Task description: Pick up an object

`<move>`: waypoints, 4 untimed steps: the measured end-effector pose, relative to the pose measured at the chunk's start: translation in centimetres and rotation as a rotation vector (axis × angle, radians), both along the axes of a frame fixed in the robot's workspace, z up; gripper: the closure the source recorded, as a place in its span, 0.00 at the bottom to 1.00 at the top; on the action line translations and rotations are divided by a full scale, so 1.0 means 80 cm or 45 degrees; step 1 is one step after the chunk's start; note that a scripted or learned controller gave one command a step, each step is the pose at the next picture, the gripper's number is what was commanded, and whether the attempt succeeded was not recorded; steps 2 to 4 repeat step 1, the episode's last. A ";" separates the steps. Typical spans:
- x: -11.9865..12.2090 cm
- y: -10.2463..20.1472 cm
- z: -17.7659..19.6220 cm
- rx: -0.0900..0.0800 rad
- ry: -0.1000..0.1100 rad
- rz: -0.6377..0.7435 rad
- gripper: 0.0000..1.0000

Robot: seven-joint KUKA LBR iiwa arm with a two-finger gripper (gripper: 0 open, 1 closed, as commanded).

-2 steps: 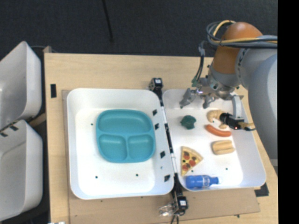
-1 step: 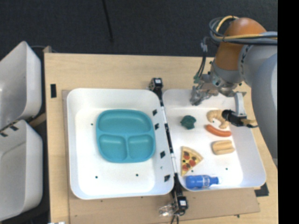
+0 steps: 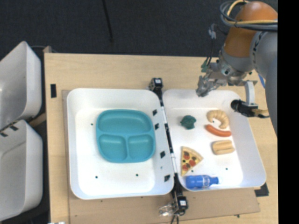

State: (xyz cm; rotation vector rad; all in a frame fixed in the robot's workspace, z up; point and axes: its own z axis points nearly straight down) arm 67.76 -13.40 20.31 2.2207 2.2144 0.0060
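the arm enters at the upper right of the frame, its orange band sitting topmost near the corner and the grey link running down the right side. from there the wrist slants down and to the left, ending in the gripper [image 3: 204, 88] — its dark metal tip pointing down-left, upper right of centre.
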 end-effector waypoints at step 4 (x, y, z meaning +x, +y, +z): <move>0.013 0.001 0.065 0.000 0.002 0.006 1.00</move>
